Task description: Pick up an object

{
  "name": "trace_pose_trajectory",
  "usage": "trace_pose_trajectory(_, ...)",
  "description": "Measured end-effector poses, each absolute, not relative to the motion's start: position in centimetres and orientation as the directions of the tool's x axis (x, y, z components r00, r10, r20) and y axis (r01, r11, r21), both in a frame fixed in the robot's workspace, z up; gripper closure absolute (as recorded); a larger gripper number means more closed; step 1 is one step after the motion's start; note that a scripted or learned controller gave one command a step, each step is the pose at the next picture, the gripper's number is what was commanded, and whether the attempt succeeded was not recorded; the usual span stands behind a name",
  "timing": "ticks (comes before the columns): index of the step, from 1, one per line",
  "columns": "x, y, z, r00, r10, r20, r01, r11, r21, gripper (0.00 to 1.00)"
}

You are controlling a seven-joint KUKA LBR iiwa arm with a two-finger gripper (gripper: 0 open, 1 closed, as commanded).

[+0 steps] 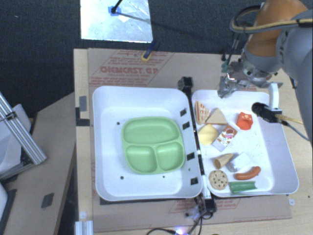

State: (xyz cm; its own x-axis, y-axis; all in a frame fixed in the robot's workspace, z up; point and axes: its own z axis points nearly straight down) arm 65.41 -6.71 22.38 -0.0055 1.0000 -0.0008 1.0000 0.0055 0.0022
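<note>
Hovering — metal end effector [226,89], grip state unclear | glossy bin [288,173] | ridged pizza slice [201,112]

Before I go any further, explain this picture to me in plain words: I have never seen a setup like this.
This is one photo from a camera fixed above a bench, looking down at a slant. The grey machine with the orange band at upper right is a robot arm; its end effector, the part meant for grasping, hangs over the far edge of the right bin. Nothing shows between its fingers, so it holds nothing yet.

Two shallow white bins sit side by side. The left bin holds a green divided tray. The right bin holds toy food: a pizza slice, a red carton, a yellow piece, a cookie, a sausage and a green pod, among others. The job is to pick one up.
</note>
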Motion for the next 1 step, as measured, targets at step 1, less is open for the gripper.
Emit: trace_pose_trajectory(1,66.83,-7.06,23.47,-0.007,1.0,-0.001,1.0,0.007,0.005,1.0)
